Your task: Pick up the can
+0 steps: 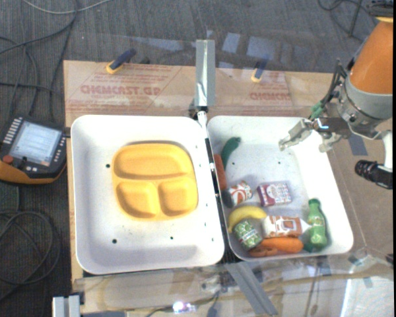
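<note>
My hand [297,136] hovers spread wide, holding nothing; I should drop straight over the green-labelled can [247,232], clear of the banana [245,214].

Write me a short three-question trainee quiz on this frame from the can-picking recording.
1. True or false: the yellow three-compartment plastic tray lies in the right-hand bin.
2. The grey arm's two-finger gripper is over which part of the right-hand shallow white bin? A) the near corner with the green bottle; B) the far end, where the floor is bare; C) directly above the banana.
3. Fill in: the small red-and-white can lies beside a ______ carton, on its side toward the view's right.

Key:
1. False: the tray lies in the left-hand shallow white bin.
2. B.
3. Maroon: the maroon carton.
</note>
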Available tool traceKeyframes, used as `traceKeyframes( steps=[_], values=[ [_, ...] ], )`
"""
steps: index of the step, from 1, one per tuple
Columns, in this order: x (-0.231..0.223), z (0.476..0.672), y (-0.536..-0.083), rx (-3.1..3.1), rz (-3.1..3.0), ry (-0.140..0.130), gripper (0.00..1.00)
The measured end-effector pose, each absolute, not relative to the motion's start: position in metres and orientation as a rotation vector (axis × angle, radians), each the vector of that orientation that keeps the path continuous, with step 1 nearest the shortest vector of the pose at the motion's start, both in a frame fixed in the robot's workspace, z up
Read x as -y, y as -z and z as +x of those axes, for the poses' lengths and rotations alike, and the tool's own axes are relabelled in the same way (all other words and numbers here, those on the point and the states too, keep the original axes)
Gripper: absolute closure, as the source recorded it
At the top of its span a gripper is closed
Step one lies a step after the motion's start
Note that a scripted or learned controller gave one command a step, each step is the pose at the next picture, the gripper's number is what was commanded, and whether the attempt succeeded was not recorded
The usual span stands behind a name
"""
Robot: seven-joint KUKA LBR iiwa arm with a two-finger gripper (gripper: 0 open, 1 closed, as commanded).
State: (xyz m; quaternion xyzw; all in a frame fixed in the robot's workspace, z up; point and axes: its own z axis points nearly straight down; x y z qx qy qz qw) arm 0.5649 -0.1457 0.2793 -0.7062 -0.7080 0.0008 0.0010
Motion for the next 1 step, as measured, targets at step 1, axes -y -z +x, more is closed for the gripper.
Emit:
traceKeyframes(
  steps=[1],
  values=[
    [0.0822, 0.5294, -0.1822, 1.901, -2.497, -0.006, 0.00]
  ],
)
